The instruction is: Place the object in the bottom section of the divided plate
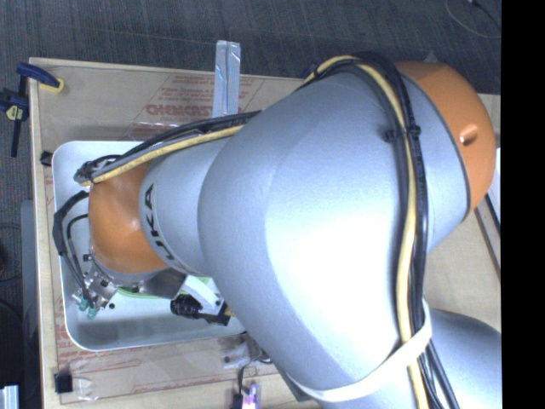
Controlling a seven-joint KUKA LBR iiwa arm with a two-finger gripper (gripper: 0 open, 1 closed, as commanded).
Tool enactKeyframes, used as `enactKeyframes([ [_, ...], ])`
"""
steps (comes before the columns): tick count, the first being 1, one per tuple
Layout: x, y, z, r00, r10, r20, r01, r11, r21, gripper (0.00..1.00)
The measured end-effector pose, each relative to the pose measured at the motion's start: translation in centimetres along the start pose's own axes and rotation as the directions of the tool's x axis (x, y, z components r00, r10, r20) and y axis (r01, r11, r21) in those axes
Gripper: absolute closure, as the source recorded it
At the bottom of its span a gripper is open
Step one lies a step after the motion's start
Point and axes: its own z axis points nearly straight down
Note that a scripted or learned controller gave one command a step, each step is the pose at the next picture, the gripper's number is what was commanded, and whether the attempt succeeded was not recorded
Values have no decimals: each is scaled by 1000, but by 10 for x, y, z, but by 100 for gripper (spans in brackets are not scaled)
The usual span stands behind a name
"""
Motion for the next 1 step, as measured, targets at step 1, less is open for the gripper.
enactKeyframes([
  [1,-44,-53,-126,996,90,2,-90,996,-8,100],
])
